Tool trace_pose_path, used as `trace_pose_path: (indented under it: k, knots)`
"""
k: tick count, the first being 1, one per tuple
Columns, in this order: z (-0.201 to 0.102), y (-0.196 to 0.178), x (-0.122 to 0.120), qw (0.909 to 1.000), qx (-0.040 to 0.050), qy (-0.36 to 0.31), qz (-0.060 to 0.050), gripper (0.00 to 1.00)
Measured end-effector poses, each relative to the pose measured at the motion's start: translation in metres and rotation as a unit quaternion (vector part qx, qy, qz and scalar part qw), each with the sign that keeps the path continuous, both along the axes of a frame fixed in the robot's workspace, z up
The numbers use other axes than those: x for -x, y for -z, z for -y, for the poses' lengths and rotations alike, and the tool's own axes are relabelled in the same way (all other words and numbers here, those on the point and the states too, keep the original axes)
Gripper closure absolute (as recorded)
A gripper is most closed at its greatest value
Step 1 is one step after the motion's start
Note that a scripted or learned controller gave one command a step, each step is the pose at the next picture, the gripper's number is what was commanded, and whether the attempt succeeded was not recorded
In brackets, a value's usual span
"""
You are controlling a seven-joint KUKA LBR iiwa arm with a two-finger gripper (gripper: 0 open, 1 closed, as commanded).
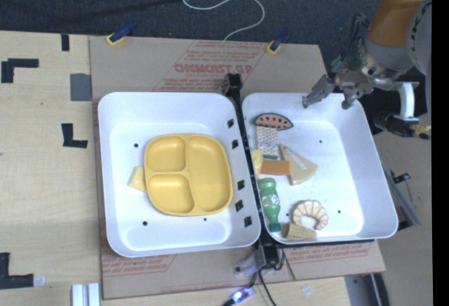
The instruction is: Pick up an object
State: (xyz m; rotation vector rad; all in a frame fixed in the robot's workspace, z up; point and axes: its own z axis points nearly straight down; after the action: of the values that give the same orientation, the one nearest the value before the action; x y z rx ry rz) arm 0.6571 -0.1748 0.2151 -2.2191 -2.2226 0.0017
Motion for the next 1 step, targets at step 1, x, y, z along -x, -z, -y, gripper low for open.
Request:
trace_pose_path:
  k: [1]
  knots:
    - [0.0013,0.0618,-0.0058,1.0,0.0,-0.001,-0.003,0.0]
